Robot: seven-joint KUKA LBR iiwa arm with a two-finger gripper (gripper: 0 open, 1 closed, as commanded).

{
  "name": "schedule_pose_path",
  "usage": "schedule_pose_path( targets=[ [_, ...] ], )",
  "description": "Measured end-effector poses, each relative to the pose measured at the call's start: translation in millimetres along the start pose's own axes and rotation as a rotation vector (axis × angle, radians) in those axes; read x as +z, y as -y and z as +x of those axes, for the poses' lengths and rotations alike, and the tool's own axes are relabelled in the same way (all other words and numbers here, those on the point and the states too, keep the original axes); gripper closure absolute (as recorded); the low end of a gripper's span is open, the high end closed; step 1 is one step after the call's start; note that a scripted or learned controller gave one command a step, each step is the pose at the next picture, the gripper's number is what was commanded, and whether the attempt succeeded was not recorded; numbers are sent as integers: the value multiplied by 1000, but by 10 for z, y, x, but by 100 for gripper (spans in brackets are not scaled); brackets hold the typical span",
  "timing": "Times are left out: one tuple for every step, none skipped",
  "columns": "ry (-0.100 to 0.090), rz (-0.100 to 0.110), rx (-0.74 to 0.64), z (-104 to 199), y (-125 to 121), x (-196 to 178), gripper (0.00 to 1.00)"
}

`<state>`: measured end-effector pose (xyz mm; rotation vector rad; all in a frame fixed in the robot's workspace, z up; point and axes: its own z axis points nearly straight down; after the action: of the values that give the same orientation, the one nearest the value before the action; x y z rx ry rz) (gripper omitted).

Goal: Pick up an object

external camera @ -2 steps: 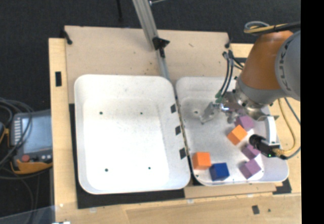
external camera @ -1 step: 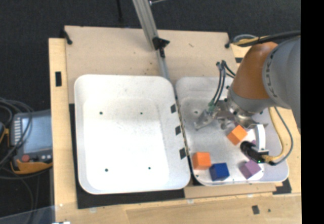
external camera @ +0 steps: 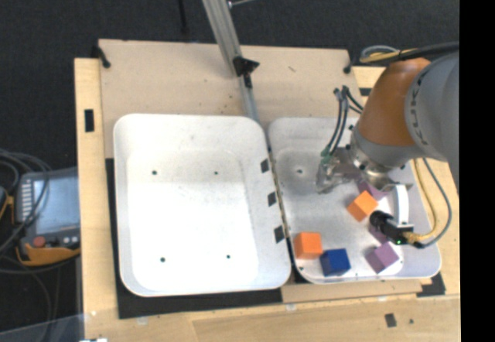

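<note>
My tool point(external camera: 340, 174) hung over the right bin point(external camera: 298, 143); whether it was parted or closed, I could not tell. The orange cube point(external camera: 309, 244) near the bin's front looked light, rigid and flat-sided, best pinched across two opposite faces.
</note>
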<state>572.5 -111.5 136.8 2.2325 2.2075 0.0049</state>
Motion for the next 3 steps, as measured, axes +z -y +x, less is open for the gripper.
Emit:
schedule_pose_path(
  targets=[
    [2, -3, -14, 30, 28, -624, 100],
    [2, -4, -15, 21, 7, -1168, 100],
    [0, 1, -20, 585, -193, -1216, 100]
  ],
)
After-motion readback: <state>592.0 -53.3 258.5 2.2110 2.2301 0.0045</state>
